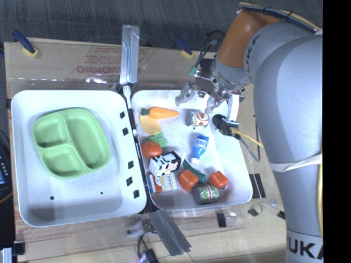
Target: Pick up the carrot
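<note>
The carrot (162,113), orange with a green stub at its left end, lies on its side near the back left of the right bin (241,163). My gripper (198,96) hangs over the back of that bin, to the right of the carrot and slightly behind it. Its fingers (182,97) are spread open with nothing between them. A small red and white can (198,119) sits just below the gripper.
The right bin also holds a yellow piece (150,124), a tomato-like item (152,148), a blue and white bottle (199,147), a black and white box (165,165), red blocks (187,179) and a green can (207,194). A green divided tray (71,141) lies in the left bin (33,201).
</note>
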